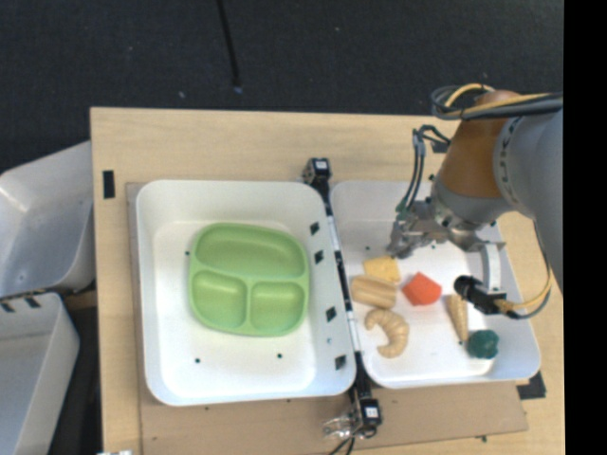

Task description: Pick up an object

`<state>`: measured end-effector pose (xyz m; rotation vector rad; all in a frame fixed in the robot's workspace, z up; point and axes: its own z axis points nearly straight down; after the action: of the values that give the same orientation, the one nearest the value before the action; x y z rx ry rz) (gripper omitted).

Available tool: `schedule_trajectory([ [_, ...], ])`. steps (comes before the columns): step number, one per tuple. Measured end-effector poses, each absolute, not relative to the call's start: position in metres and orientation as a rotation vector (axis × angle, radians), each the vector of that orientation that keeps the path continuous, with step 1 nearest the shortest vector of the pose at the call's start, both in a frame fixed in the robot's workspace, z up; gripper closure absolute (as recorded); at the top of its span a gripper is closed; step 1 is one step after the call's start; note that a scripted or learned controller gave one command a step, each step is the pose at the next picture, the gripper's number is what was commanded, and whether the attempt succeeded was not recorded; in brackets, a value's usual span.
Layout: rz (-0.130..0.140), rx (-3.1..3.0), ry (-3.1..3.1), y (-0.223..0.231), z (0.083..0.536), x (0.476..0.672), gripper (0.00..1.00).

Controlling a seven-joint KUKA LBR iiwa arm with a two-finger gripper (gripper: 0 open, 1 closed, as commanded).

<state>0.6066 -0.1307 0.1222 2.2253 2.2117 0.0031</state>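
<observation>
The gripper (410,238), on the arm reaching in from the right, hangs low in the right bin (427,373); I cannot tell its state. The yellow block (382,270) lies just below-left of it, touching or nearly so, orange block (422,289) beside. The left bin (161,368) holds a green divided plate (248,278)

We see a grey arm (531,154), rounded orange band (469,159) above the wrist, thin dark cables looping alongside, yellow wire trailing, gripper (410,240) apparently dark metal.
</observation>
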Motion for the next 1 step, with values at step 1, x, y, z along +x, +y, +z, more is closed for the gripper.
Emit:
schedule_trajectory([
  [1,0.005,2.22,2.214,-0.1401,0.1821,0.6047,1.0],
])
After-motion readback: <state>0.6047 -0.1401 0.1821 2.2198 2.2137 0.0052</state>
